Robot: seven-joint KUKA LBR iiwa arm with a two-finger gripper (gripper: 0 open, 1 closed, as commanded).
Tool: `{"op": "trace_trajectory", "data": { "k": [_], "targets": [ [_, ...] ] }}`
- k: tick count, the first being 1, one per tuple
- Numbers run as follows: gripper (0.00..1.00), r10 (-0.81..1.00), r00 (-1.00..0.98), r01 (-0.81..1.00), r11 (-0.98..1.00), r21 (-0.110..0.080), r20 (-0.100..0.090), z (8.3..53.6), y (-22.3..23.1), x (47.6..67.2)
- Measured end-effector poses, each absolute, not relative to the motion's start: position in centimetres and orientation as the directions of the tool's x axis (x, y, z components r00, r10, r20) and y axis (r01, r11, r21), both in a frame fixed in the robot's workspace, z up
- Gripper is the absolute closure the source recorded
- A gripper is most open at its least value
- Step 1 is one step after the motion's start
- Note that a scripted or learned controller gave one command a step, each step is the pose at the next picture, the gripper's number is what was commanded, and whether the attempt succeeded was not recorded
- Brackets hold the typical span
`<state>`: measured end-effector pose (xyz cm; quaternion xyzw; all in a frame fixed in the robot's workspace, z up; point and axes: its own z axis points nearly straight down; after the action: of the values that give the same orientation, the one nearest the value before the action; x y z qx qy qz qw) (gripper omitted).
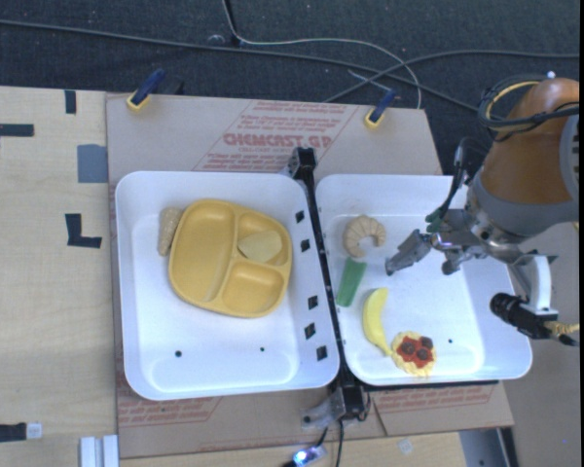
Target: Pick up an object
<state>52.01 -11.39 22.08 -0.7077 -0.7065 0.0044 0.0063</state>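
A grey arm's two-finger gripper [430, 253], fingers spread and holding nothing, hangs over the right shallow white bin [487, 353]. Left of it lie a tan croissant [363, 233], a green block [350, 282], a yellow banana [374, 320] and a small pizza slice [414, 350]. The left white bin [214, 373] holds a yellow divided plate [229, 257]. Brown cardboard [263, 134] covers the tabletop.

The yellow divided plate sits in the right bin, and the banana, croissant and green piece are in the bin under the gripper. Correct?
Not quite: the camera view shows the yellow divided plate in the left bin. The banana, croissant and green piece do lie in the right bin under the gripper.
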Motion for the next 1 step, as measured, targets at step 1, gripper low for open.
{"op": "trace_trajectory", "data": {
  "k": [1],
  "targets": [
    [0.00, 1.000, -0.002, 1.000, 0.002, -0.005, 0.001, 22.60, -11.36, 52.24]
  ]
}}
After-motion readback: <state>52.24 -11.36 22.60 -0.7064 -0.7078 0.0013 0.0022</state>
